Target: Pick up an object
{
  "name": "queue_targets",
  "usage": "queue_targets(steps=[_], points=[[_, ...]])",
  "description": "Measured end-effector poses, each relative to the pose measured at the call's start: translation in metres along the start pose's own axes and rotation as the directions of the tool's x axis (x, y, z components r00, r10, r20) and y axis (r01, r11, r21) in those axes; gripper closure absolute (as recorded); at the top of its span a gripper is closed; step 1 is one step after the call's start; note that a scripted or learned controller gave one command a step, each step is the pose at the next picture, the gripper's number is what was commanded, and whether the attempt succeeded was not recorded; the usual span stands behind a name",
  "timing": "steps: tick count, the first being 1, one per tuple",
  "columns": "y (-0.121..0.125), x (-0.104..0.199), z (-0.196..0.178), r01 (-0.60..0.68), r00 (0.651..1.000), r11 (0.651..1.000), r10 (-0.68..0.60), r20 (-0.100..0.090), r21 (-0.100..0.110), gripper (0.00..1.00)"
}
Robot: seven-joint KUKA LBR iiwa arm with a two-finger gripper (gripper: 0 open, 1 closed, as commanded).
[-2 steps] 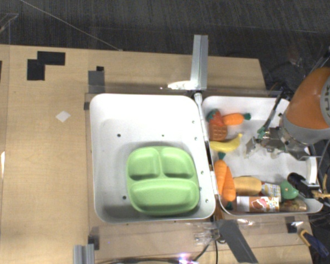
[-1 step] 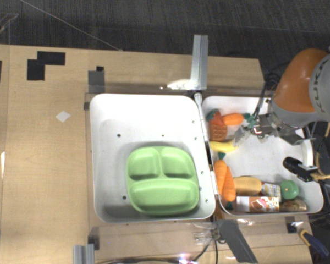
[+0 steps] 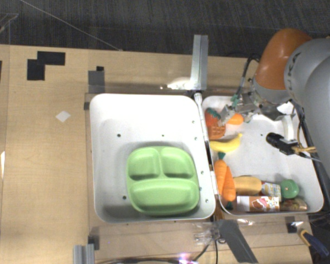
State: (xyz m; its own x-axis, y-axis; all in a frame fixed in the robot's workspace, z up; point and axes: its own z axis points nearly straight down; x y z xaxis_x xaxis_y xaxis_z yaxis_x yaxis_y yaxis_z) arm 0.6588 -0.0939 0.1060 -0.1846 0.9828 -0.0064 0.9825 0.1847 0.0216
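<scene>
You have two white bins side by side on the desk (image 3: 38, 164).

Left bin (image 3: 107, 120): one green divided tray (image 3: 162, 179), three compartments, lying flat toward the near side of the bin.

Right bin (image 3: 264, 164): a cluster of small items.
- Small orange object (image 3: 236, 119): rounded, sits at the far end of the bin, directly at the tip of the end effector (image 3: 235, 110). It is too small and too covered for you to read its long axis or which way it points.
- Orange-and-red item (image 3: 214, 124): against the bin's left wall, just left of the small orange object; details blurred.
- Banana (image 3: 226, 143): yellow, curved, long axis running roughly left to right, its right end tilted slightly toward the far side. It lies just below the orange-and-red item.
- Carrot (image 3: 224, 180): orange, long axis running near to far along the left wall, a green stub at its far end.
- Yellow-tan bottle-like item (image 3: 247, 185): lying on its side, long axis left to right, just right of the carrot.
- Green round item (image 3: 289, 189): near the right wall, beside the bottle.
- Labelled packet (image 3: 258, 203): along the near wall, lying flat.

The arm (image 3: 313, 81) reaches in from the right, its orange band (image 3: 278, 56) above the wrist. The end effector hangs over the far end of the right bin; you cannot tell its state from this view.
</scene>
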Motion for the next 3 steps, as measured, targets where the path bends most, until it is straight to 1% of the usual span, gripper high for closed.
queue_targets(steps=[1, 2, 3], points=[[-0.065, -0.001, -0.001, 0.036, 0.999, 0.999, -0.036, 0.006, -0.025, 0.00], [0.016, -0.003, 0.002, 0.104, 0.995, 0.995, -0.104, 0.001, 0.004, 0.00], [0.008, -0.012, 0.003, 0.110, 0.994, 0.994, -0.110, -0.007, -0.012, 0.00]])
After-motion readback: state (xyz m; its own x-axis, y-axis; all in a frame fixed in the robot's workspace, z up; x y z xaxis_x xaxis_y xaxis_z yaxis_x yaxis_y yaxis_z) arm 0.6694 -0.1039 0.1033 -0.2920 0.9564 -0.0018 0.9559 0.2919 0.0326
